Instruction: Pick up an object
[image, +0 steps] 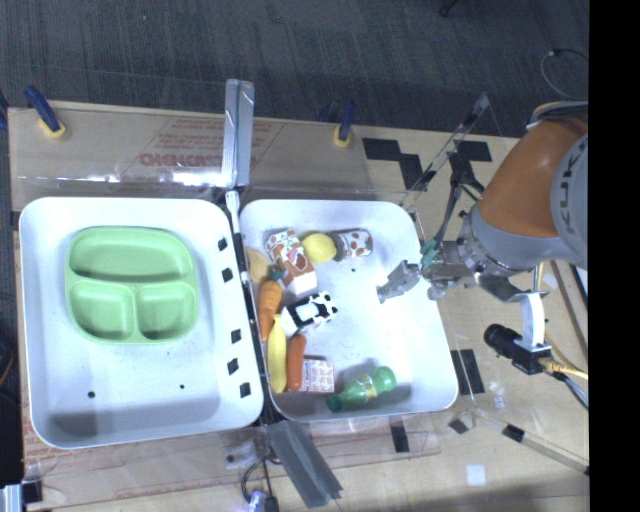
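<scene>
Toys (300, 300) are clustered along the right bin's (420, 385) left side. The pincer (398, 283) hovers over bare floor; its state cannot be told. An isolated toy should be targeted.

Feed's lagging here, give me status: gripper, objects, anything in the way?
Gripper over right bin, east side, holding nothing. Toys clustered along bin's left: carrot, green bottle. Path clear.

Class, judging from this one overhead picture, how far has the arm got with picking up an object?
Done: nothing lifted; the toys, such as the green bottle and black-and-white cow, lie in the right bin. In hand: the gripper hangs over that bin's right side, nothing visible between its fingers. Left: descend, grasp, lift. The green tray sits in the left bin.
</scene>
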